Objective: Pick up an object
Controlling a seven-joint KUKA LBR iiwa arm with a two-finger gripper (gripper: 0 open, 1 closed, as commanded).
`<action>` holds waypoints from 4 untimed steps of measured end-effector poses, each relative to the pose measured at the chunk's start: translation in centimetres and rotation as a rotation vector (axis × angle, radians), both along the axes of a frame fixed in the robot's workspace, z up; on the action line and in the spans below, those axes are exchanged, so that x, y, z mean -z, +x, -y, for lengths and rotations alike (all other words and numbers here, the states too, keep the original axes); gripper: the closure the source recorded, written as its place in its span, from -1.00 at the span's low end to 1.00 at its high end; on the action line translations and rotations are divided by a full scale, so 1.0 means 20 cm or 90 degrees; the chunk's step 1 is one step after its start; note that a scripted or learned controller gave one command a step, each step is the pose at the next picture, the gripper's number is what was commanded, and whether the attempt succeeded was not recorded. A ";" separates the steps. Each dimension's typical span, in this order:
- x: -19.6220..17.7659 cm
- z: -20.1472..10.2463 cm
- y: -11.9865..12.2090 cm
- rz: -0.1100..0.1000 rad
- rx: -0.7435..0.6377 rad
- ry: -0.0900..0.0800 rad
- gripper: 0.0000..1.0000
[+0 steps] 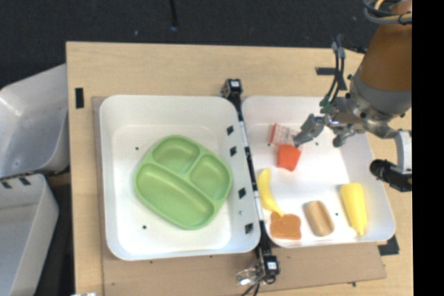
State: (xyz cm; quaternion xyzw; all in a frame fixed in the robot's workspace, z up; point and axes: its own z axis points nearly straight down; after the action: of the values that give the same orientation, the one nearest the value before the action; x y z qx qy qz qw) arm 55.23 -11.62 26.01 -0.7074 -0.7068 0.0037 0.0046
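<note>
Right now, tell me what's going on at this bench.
The grey and orange arm reaches over the right bin, its gripper hovering near an orange-red block and a small red-and-white packet, holding nothing. A banana, corn cob and two bread-like toys lie nearby. The left bin holds a green divided plate.

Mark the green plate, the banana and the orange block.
green plate (182, 181), camera view, on the ridge between its compartments.
banana (266, 192), camera view, on the middle of its curved body.
orange block (288, 157), camera view, on its front face.
</note>
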 end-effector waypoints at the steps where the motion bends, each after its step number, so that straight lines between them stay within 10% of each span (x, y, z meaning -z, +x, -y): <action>1: -0.03 0.00 0.01 0.008 -0.002 -0.001 -1.00; 4: 0.77 0.05 -0.03 0.005 0.001 -0.001 -1.00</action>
State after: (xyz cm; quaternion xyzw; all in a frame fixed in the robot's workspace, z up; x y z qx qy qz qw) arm 54.70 -12.54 10.63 -0.7082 -0.7061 0.0017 0.0012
